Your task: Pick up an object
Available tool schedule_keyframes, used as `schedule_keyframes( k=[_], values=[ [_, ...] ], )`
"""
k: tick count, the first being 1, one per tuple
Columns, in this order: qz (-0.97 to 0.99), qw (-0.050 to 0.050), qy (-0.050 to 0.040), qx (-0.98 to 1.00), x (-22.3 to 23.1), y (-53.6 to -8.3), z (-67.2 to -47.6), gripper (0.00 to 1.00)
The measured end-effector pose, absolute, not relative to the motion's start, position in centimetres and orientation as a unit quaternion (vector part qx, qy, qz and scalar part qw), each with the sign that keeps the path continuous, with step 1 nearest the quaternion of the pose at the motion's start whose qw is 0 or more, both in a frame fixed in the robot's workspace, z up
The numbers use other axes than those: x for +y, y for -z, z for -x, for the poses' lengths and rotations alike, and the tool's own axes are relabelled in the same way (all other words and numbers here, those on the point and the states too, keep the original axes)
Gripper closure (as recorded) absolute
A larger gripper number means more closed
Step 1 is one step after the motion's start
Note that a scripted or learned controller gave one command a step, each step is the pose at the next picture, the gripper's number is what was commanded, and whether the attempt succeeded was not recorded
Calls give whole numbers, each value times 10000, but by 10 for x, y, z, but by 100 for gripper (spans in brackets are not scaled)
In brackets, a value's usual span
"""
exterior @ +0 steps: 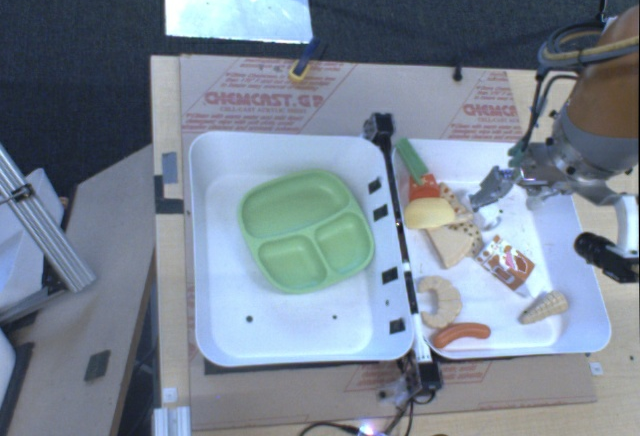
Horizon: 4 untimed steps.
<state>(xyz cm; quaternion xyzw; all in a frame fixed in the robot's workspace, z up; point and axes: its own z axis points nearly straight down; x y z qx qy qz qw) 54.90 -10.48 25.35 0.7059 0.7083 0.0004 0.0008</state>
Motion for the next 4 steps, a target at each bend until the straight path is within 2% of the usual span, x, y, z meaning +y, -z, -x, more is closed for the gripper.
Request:
schedule_keyframes(
  k=[1,2,3,4],
  values=[
    [-7067,-11,5,7075,-106,-196,-558,0],
    [-7069,-12,7,7073,-112,-140,-551,0],
    [-7056,54,-43,7086,-112,-108,-556,0],
    [-7069,29,-23,7073,-113,-116,-554,100]
  ],
)
